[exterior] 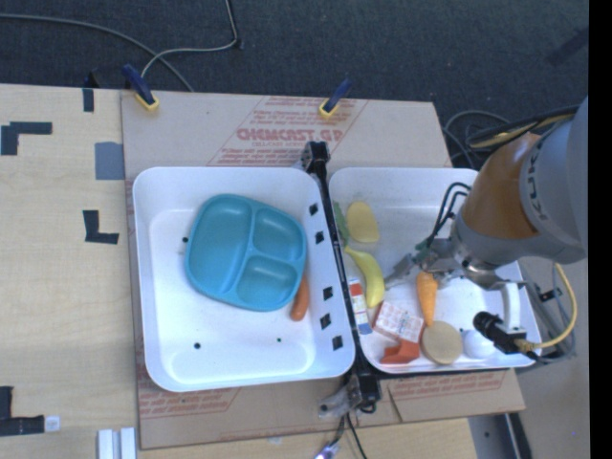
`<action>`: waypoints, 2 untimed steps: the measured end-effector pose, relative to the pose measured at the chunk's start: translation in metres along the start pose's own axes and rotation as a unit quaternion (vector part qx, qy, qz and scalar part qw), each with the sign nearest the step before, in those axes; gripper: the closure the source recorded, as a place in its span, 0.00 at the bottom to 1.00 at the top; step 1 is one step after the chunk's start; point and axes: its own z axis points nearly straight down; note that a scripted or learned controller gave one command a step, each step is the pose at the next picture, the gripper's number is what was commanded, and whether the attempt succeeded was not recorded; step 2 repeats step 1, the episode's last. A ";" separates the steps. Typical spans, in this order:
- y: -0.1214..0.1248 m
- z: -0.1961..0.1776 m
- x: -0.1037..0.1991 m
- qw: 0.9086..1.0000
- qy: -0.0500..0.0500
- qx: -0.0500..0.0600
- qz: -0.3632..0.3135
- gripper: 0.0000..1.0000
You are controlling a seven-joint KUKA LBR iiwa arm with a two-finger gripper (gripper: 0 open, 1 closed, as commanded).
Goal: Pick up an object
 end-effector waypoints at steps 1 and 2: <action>0.001 -0.010 -0.001 1.000 -0.001 -0.001 0.000 1.00; 0.001 -0.010 -0.001 1.000 -0.001 -0.001 0.000 1.00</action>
